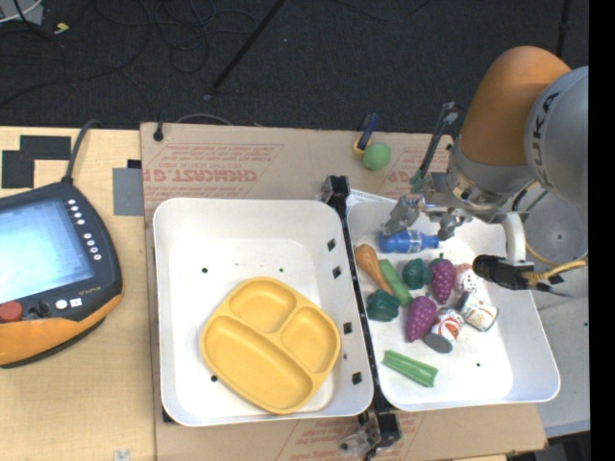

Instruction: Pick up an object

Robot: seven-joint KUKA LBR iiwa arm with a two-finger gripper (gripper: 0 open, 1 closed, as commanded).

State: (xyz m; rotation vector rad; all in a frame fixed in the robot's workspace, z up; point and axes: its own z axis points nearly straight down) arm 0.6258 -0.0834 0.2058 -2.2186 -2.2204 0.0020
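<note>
I see my two-finger gripper [423, 221] with fingers spread, poised just above the small blue plastic bottle [407, 243], which lies on its side beside the orange toy carrot [368, 256]. I judge it light, rigid and slick; I'd pinch across its middle.

The grey arm [538, 133] reaches in from the right; its gripper [425, 221] points down, fingers [399, 225] spread apart

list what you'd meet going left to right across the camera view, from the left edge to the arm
grey and orange handheld control pendant with a screen → yellow three-compartment plastic plate in the left white bin → orange toy carrot → blue toy bottle → purple toy grape bunch → grey arm's orange band
</note>
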